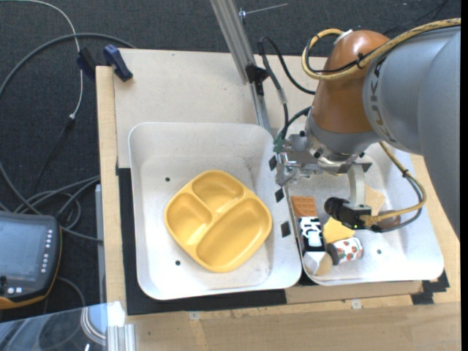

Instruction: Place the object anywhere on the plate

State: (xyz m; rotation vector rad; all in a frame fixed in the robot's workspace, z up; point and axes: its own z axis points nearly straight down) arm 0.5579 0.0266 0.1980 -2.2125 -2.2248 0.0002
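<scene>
The arm [351, 101] hangs low over the right bin [417, 262], so this looks like the pick. Whether the jaws are open or closed, I cannot tell. Objects [333, 236] cluster by that bin's left wall; the plate [218, 220] waits in the left bin [146, 159]. Next: grip one, lift, carry left.

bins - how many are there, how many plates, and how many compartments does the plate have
white bins: 2 (left bin, right bin)
yellow plate: 1
plate compartments: 3
total bins and plates: 3
</scene>
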